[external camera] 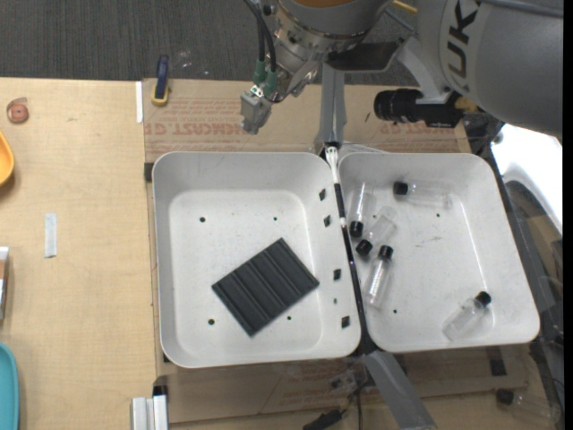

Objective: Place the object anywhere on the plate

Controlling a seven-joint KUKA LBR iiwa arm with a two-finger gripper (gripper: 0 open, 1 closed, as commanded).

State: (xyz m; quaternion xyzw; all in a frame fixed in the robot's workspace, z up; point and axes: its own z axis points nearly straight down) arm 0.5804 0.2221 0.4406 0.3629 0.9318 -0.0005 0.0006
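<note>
While the arm [501,34] reaches in from the right along the far side of the counter [81,240], we see its jaws hanging over the brown cardboard [206,115] just behind the left bin's far rim. We cannot tell whether they are released or clenched; from this angle they read as one small grey block with green fittings above it.

We find the plate [266,287], a dark ribbed rectangle, lying flat on the floor of the left bin [166,240], turned at a slant and sitting toward the near side.

We count five vials, clear with black caps, all in the right bin [506,240]. One vial [428,195] lies near the far wall. Three more cluster close to the wall shared with the left bin: one [361,206] by the divider, one [382,225] just beside it, and one [378,278] a little nearer to us. The fifth [464,319] lies apart in the near right corner. None of them touches the plate.

On the counter's far edge we see a blue-handled clamp [161,77].
</note>
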